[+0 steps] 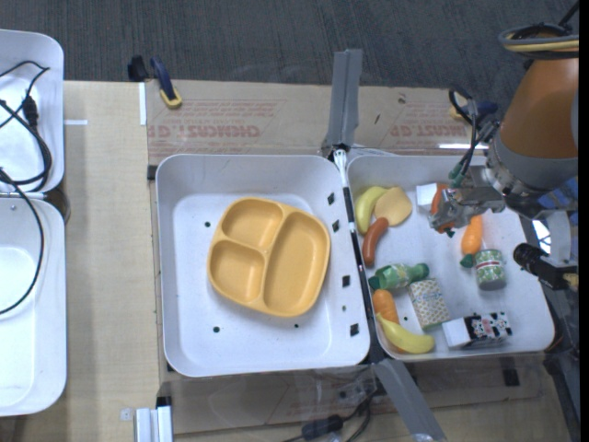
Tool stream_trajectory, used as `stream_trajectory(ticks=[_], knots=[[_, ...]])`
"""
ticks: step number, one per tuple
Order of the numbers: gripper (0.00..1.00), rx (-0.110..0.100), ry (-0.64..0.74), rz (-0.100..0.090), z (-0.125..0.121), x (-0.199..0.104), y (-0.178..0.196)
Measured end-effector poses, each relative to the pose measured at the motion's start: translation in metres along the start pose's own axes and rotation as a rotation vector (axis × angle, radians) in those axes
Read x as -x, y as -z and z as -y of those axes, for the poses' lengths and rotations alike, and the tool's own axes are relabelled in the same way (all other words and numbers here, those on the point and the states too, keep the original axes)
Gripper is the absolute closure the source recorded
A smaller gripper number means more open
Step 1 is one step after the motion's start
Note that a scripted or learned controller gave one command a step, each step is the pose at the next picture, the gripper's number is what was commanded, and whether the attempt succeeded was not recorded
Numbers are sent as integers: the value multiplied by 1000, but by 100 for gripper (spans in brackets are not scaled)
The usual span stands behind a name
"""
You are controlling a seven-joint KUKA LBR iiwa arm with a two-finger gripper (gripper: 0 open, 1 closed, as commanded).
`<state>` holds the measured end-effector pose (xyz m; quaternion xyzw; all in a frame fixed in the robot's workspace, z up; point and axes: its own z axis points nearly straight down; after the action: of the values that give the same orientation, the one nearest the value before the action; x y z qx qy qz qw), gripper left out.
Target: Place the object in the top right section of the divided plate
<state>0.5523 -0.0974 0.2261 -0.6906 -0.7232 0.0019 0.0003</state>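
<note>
The plate [269, 256] is yellow-orange in a white bin [175, 247]. In the other bin, the banana [406, 338] is yellow, the sausage [375, 240] red-brown, the carrot [472, 234] orange, the bottle [399, 274] green, and the box [479, 329] black and white.

Blue clamp [164, 80] on cardboard [239, 118] behind bins

grey arm [529, 168], orange band, black cables at wrist.
</note>
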Motion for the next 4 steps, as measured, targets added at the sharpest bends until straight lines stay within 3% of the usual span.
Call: stream_trajectory(ticks=[1, 2, 3, 4], knots=[[100, 0, -53, -1, 52, -89, 41], [100, 0, 152, 0, 13, -174, 61], [100, -1, 190, -1, 69, -125, 17], [100, 1, 346, 0, 24, -172, 3]])
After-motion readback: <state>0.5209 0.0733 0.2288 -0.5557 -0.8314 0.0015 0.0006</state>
